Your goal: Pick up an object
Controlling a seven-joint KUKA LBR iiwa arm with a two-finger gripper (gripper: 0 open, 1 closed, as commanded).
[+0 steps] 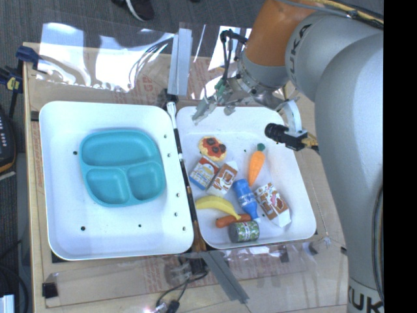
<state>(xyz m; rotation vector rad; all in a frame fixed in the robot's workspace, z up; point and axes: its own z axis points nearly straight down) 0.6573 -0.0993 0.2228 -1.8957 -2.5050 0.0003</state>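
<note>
Because the toys lie packed together in the right bin [296, 175], the likeliest failure is a grasp that catches two things at once or slides off a rounded one; the banana [218, 205], the green can [244, 231] and the small orange piece [225, 221] touch or nearly touch at the bin's six o'clock, so a descent there could nudge neighbours aside; the carrot [257, 163], at about two o'clock of the pile, stands a little freer and looks an easier target.

The pincer [218, 103] hovers at the bin's far rim, at eleven o'clock of the pile, with nothing between its prongs; whether it is spread or closed I cannot tell.

Also in the right bin: a pizza slice [213, 147], two small cartons [214, 175] side by side, a blue bottle [245, 197] and a milk carton [273, 203]; the left bin [55, 175] holds a teal divided tray [122, 166], its compartments bare.

Both bins sit side by side on the desk [98, 276].
</note>
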